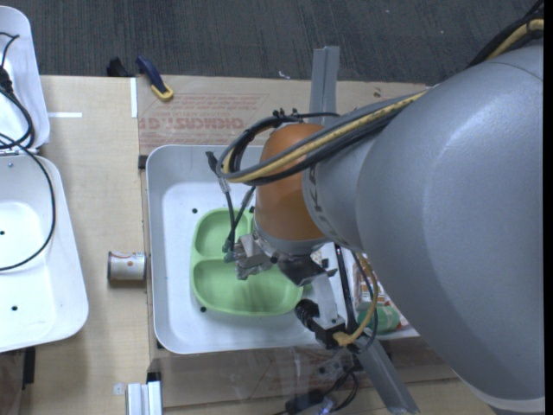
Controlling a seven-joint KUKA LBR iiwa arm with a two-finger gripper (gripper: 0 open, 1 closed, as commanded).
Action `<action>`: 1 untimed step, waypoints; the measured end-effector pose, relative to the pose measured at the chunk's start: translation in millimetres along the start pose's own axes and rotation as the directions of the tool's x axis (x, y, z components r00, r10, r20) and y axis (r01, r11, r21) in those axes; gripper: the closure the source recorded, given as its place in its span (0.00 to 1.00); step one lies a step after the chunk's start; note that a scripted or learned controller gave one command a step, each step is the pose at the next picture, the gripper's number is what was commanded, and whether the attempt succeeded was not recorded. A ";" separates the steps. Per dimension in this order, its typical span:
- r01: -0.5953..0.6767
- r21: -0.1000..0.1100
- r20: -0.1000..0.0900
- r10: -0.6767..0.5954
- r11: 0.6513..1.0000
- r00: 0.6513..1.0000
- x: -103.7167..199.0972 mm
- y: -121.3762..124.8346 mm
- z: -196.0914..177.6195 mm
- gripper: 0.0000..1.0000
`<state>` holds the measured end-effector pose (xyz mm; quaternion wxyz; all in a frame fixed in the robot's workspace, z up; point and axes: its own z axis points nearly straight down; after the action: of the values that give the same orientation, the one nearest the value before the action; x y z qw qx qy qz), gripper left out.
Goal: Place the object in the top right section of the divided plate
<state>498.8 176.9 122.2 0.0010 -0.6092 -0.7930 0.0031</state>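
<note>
A light green divided plate (226,275) lies in the right white bin (173,232). Its left sections and its wide lower section show, and the arm covers its right part. My gripper (252,263) hangs over the plate's middle, below the orange wrist band (289,188). The wrist and cables hide the fingertips. The plate's visible sections hold nothing that I can make out. A green and white packet (380,314) lies at the bin's right side, mostly under the arm.
The grey arm (449,214) fills the right half of the view. A second white bin (34,258) stands at the left with black cables across it. A small metal cylinder (127,266) lies between the bins. A blue and yellow clamp (154,78) sits at the bench's back.
</note>
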 end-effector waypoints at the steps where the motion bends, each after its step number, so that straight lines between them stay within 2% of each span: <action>1: -0.028 -0.002 0.000 0.028 1.000 1.000 -56.6 47.8 -20.9 1.00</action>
<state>559.7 134.6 143.0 0.0004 -0.6200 -0.7846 0.0025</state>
